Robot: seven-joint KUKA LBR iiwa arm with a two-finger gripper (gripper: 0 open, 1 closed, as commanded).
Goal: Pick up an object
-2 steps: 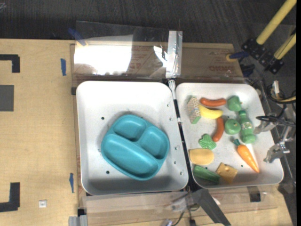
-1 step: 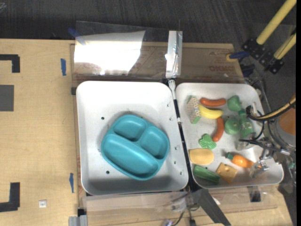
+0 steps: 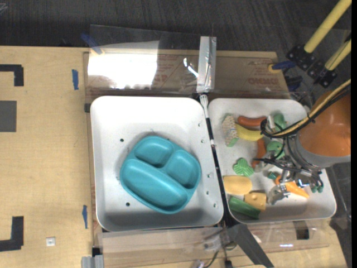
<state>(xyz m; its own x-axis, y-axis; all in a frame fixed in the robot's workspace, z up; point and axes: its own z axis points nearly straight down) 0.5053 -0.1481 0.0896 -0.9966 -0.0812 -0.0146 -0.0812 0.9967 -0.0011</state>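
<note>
Reaching into the right bin [image 3: 326,205], the gripper [image 3: 283,187] sits among toy food.
Cables hide its tips; I can't tell its state.

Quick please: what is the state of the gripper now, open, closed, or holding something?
Gripper: cannot be told; it is low in the right bin among the toy foods, wrapped in cables.

Robot lab, taped bench [image 3: 44,149], white bins [image 3: 100,149]

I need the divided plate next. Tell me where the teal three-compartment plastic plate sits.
The teal three-compartment plastic plate lies in the left white bin, toward its front, near the divider that separates it from the right white bin with the toy food.
</note>
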